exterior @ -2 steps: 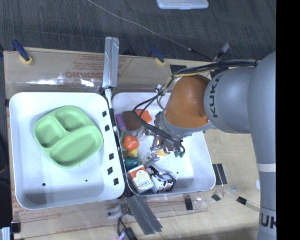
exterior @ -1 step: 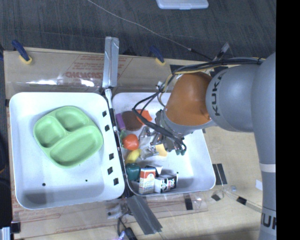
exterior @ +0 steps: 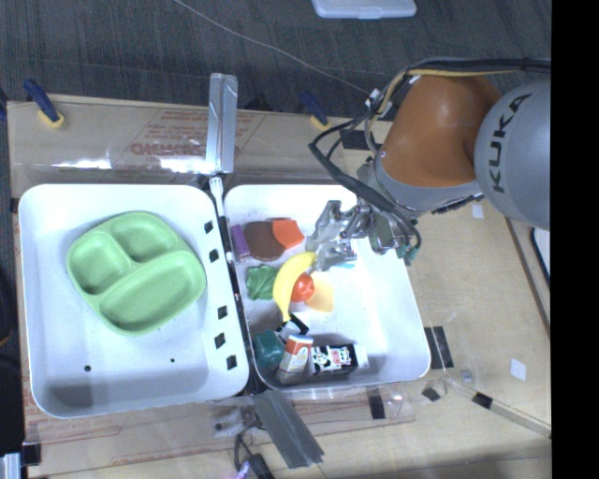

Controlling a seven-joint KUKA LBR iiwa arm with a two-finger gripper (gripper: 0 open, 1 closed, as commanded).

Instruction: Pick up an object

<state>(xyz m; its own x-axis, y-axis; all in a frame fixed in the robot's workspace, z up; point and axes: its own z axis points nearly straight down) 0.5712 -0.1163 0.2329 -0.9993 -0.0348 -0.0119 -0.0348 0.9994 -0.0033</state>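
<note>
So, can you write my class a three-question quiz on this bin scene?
1. True or false: the green divided plate lies in the left bin.
2. Which bin is the hand over? A) left B) right
3. Fill in: the yellow fruit beside the hand is a ____.

Key: 1 true. 2 B. 3 banana.

Pale wooden surface (exterior: 487,327) under even light, dark ribbed floor (exterior: 112,42) beyond its far edge, blue clamps (exterior: 44,103) gripping that edge, a white tray (exterior: 363,7) on the floor.
</note>
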